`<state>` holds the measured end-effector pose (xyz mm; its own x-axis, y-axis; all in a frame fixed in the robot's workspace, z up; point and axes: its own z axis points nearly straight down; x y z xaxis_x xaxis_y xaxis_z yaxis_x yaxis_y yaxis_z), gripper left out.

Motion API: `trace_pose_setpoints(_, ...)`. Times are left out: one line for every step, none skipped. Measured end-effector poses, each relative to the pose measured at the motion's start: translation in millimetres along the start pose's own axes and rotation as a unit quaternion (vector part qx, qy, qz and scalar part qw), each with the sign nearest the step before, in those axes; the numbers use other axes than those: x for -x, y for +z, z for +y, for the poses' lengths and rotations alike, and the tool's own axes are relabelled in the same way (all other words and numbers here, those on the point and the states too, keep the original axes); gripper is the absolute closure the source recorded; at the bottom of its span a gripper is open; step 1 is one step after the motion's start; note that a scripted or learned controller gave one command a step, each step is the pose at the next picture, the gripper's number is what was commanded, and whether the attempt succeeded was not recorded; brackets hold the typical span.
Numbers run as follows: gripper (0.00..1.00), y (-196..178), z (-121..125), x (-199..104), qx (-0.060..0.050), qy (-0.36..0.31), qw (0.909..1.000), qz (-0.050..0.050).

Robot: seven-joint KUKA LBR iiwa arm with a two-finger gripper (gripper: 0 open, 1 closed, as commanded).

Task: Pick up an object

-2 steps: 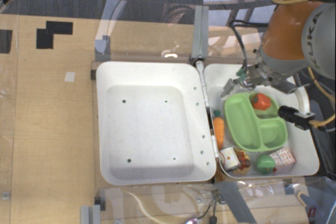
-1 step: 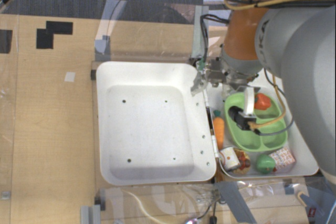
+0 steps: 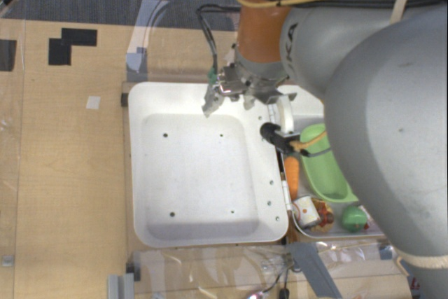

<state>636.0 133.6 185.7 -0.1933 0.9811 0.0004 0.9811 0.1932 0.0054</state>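
My gripper (image 3: 228, 102) hangs over the far edge of the left white bin (image 3: 196, 178), under the orange wrist band. Its two fingers stand apart, open, with nothing between them. The objects lie in the right bin (image 3: 305, 97): a light green bowl (image 3: 323, 163), an orange carrot (image 3: 292, 177) along the bin's left wall, a small white and red can (image 3: 306, 210) and a green ball (image 3: 355, 218) near the front. The grey arm covers most of the right bin.
The divider (image 3: 283, 171) between the two bins runs just right of the gripper. Wooden bench top with black marks (image 3: 70, 45) lies to the left. A clear plastic bracket (image 3: 143, 38) stands behind the left bin's far corner.
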Motion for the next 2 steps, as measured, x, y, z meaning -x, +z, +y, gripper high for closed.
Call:
trace_pose_setpoints(0.0, 62, 43, -49, -0.001, 0.041, 0.9991, 0.0)
trace_pose_setpoints(0.0, 96, -6, -12, 0.002, 0.063, 0.998, 0.0)
